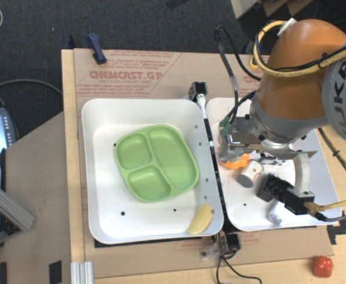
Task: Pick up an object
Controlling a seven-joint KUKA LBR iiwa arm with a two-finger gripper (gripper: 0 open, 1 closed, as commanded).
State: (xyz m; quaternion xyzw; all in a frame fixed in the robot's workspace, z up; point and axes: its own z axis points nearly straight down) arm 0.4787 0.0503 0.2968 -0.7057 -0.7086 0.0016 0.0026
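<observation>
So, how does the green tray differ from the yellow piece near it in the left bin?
The green tray is large and split into three compartments; the yellow piece is small, plain and banana-shaped. The tray lies in the middle of the left bin; the yellow piece lies against the bin's near right corner. Both lie in one bin, apart from each other.

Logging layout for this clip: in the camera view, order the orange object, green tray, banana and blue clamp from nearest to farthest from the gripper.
From the gripper:
1. Orange object, right bin, just below it.
2. Green tray, left bin's middle.
3. Banana, left bin's front corner.
4. Blue clamp, bench's far left corner.
</observation>
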